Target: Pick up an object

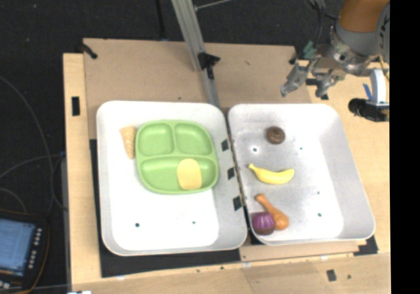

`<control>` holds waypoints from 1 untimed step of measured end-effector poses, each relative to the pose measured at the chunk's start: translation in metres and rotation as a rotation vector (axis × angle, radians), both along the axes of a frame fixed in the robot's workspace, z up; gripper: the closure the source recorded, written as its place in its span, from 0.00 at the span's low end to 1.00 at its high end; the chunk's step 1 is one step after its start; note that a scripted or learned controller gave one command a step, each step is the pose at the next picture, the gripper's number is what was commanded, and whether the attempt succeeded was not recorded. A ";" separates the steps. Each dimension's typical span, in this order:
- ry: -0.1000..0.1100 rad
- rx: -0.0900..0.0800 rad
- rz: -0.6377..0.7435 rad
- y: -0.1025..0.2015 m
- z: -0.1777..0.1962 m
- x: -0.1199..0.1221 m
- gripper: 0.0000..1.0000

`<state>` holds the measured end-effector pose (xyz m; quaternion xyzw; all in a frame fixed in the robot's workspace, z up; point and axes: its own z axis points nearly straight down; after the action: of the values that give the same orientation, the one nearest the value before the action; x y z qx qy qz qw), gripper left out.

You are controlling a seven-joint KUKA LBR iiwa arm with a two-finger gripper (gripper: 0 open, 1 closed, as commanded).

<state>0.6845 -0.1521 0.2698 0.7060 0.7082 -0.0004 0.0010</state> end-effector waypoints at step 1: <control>0.000 -0.001 0.001 0.000 0.000 0.000 0.00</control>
<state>0.6844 -0.1522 0.2698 0.7057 0.7085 -0.0008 0.0011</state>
